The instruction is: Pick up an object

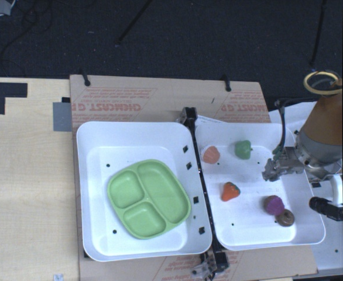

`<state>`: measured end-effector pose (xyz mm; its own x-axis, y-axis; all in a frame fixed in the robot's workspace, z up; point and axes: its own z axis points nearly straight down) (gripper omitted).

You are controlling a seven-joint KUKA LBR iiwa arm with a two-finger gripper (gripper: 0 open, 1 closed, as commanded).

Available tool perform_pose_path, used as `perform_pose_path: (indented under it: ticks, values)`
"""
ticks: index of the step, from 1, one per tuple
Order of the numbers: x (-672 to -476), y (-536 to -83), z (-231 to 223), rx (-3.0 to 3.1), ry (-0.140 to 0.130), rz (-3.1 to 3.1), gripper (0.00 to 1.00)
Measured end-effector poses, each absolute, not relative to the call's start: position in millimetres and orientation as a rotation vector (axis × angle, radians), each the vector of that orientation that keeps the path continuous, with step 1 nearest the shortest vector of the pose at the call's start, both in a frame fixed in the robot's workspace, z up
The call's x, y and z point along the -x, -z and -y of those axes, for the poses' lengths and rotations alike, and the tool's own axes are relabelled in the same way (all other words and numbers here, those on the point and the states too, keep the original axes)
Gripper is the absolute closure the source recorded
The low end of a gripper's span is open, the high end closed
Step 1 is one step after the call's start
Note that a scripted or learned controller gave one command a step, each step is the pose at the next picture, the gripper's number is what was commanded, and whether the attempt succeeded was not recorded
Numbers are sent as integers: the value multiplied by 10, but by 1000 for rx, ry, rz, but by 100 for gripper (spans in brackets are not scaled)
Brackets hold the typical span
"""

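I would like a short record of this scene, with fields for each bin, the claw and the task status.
left bin: green divided plate
right bin: peach-coloured piece, green piece, orange-red piece, purple piece, brown ring
claw: above the right bin's right side, near the purple piece
task status: nothing seen between its fingers

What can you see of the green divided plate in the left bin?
The green divided plate is pale green, looks like plastic, with rounded corners and a raised rim. Ridges split it into three compartments: one long one on the right side and two smaller ones on the left. It lies flat, right side up, turned at an angle, on the floor of the left bin, near its middle. Its compartments hold nothing, and nothing else touches it.
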<state>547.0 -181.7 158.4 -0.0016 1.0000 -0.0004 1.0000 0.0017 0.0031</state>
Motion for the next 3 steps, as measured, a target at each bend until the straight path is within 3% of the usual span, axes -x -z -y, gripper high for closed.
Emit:
perform_pose_path:
  ticks: [2, 3]
  values:
    - [-5451, -2562, 1678, -2217, -3, -2221, 100]
    - [-5539, -2428, 1215, -2220, 1, -2228, 100]
